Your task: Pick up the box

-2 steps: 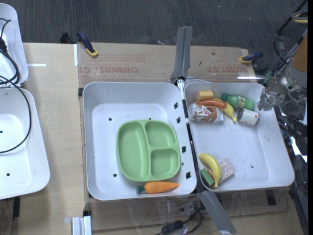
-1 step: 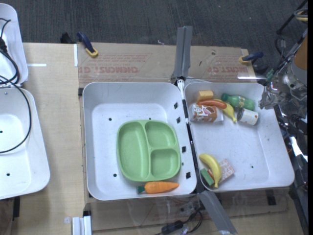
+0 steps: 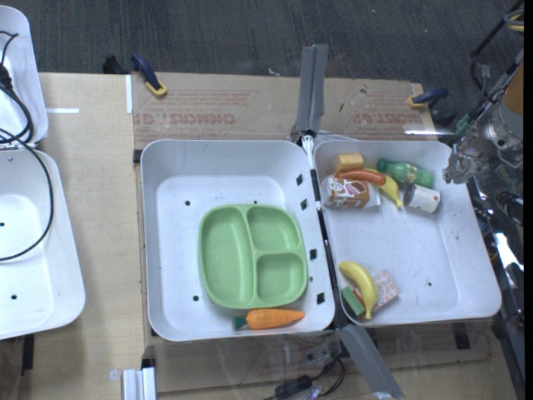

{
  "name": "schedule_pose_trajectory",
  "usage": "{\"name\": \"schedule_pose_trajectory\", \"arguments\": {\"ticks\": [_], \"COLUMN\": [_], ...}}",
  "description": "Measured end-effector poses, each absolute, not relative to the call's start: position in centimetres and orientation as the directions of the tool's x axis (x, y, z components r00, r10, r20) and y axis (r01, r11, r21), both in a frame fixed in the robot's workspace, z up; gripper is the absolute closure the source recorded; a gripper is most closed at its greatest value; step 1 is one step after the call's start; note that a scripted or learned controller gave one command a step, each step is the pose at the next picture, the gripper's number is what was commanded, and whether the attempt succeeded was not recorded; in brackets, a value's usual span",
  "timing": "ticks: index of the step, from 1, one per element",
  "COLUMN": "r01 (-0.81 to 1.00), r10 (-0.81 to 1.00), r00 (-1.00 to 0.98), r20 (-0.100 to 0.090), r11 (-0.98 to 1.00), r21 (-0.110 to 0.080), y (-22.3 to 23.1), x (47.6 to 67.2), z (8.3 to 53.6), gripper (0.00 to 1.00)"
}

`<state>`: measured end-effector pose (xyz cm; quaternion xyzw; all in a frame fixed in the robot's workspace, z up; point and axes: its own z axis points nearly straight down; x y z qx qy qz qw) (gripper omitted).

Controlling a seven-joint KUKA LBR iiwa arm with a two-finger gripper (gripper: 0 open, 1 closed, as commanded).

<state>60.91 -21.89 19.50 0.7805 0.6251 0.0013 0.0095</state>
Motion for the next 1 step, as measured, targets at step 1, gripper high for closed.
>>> {"name": "schedule_pose_trajectory", "arguments": {"ticks": [1], "r01": [0.976], "r10": [0.976], "r00": [0.218], "r20": [-0.011], "r11": [-0.218], "r21": [0.017], "y": [-21.97], "x": [60.94], "z": [20.40], "gripper": [1.00]}}
